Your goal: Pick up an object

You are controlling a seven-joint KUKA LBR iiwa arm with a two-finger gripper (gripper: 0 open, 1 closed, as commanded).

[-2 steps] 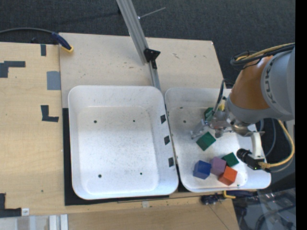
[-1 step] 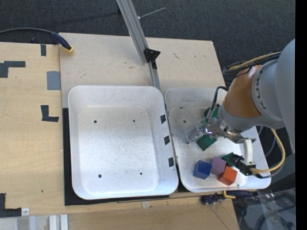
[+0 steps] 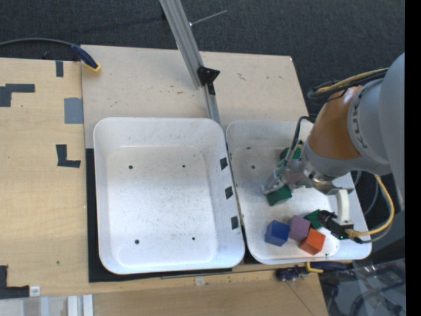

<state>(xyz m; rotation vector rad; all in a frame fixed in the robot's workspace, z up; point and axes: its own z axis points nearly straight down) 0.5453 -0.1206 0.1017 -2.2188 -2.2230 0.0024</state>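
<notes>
The grey arm reaches in from the right over the right bin (image 3: 253, 143), its orange band above the wrist, angled down and leftward. The end effector (image 3: 279, 184) sits low over the bin's middle, just at a green block (image 3: 280, 194); whether its fingers pinch that block I cannot tell, since the wrist hides them. Near the bin's front edge lie a blue block (image 3: 277, 233), a purple block (image 3: 300, 228) and an orange block (image 3: 313, 241), touching in a row. The left bin (image 3: 158, 196) rests beside it on the desk (image 3: 145, 84).
</notes>
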